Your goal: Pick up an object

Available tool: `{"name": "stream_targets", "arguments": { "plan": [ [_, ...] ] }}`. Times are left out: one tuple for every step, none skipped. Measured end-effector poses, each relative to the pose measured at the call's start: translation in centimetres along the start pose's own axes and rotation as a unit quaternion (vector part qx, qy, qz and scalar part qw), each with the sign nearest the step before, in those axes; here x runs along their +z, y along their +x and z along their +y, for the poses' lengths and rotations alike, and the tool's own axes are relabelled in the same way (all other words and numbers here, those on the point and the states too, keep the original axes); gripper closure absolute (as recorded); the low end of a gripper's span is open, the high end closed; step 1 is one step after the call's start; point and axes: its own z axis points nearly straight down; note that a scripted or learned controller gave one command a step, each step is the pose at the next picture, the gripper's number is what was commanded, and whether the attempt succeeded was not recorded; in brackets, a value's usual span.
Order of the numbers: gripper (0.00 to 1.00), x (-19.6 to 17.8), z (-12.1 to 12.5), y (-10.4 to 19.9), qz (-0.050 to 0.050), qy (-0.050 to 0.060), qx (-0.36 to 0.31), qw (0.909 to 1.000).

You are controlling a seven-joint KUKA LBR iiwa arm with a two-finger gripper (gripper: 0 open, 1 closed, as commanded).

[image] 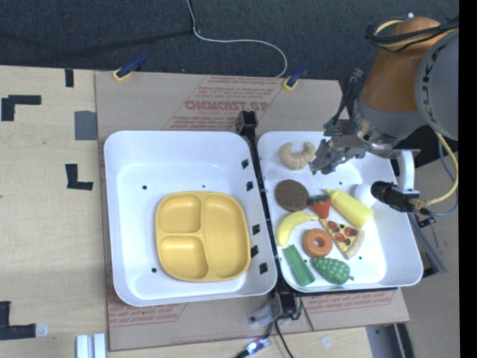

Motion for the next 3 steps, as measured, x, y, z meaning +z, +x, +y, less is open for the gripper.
{"name": "stream_targets", "arguments": {
  "plan": [
    [1.00,-0.8,-3.8,2.7,0.000,0.000,0.000,1.0000],
    [1.00,-0.8,-6.0,3.5,0.000,0.000,0.001,1.0000],
    [1.00,-0.7,-5.5,4.5,0.000,-0.001,0.000,1.0000]
  ]
}}
